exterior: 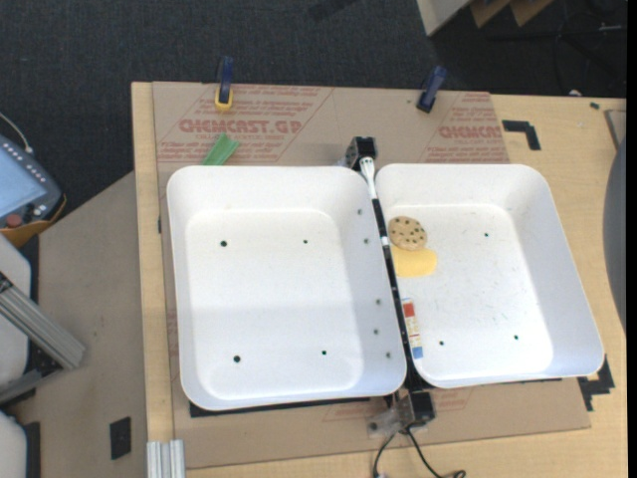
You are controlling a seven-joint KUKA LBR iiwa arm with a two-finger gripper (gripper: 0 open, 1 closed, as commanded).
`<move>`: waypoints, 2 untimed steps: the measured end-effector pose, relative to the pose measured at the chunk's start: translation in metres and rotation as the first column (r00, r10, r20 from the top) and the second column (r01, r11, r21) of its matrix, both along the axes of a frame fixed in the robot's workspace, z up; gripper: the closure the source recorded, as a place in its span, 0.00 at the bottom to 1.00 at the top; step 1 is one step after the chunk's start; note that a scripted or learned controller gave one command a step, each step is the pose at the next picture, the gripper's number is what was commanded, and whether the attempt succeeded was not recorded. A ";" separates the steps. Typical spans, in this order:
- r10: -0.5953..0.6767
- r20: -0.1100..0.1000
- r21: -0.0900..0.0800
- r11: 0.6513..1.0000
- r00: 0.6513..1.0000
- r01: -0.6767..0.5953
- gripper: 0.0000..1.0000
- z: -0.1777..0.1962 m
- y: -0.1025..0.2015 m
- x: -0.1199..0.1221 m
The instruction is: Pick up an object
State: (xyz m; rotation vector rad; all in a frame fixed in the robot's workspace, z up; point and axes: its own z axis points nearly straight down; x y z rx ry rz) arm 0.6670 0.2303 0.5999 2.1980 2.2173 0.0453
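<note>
- I cannot tell if the gripper is wide or narrow. A grey curved shape (625, 227) at the 3 o'clock edge of the view may be part of the arm.
- The right bin (557, 217) has the things to pick.
- A round brown cookie (407, 232) lies at about 10 o'clock in that bin, close to the wall.
- A flat yellow piece (416, 263) lies just at 6 o'clock of the cookie, touching it or nearly so.
- A small red, white and blue stick (410, 329) lies along the bin's 8 o'clock wall.
- The left bin (179, 267) is at 9 o'clock of the right one.
- A green thing (220, 149) lies on the board at 11 o'clock, outside the bins.
- To do it well, I think the gripper should open wide, come straight down over the cookie and stay off the wall.
- The cookie looks flat, so it may slip. Close slowly.
</note>
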 end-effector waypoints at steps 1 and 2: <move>0.000 0.011 0.003 1.000 1.000 0.000 1.00 0.011 0.001 0.000; 0.001 0.025 0.007 1.000 1.000 -0.001 1.00 0.021 0.002 0.001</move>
